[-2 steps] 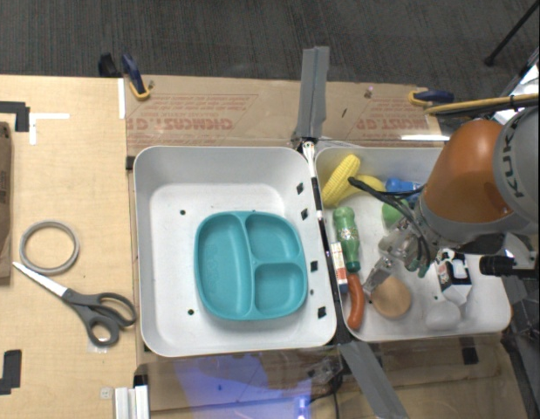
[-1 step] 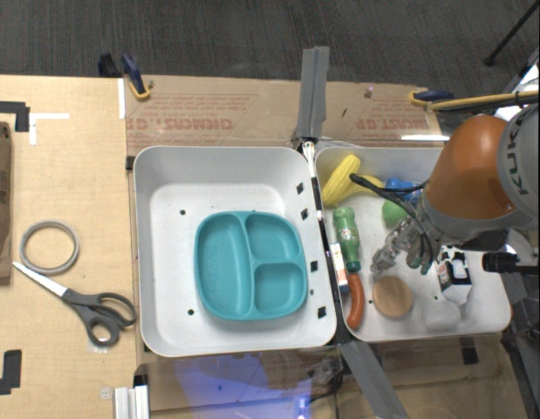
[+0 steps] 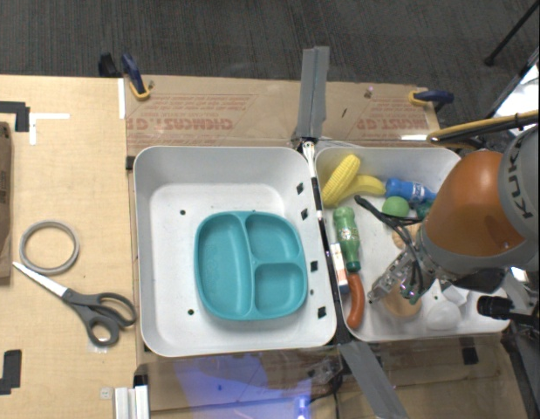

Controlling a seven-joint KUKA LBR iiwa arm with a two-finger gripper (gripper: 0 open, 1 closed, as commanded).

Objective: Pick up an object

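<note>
The metal two-finger gripper (image 3: pixel 402 284) hangs low in the right white bin (image 3: pixel 453 157), at four o'clock from the green plastic bottle (image 3: pixel 345 236); whether anything is gripped, I cannot tell.

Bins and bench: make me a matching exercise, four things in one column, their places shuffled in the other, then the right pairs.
Things:
1. teal divided plate
2. corn cob
3. scissors
4. green bottle

Places:
A. on the bench, left of both bins
B. in the left bin
C. at the far end of the right bin
D. in the right bin, along the edge nearest the left bin

Pairs: 1-B, 2-C, 3-A, 4-D
</note>
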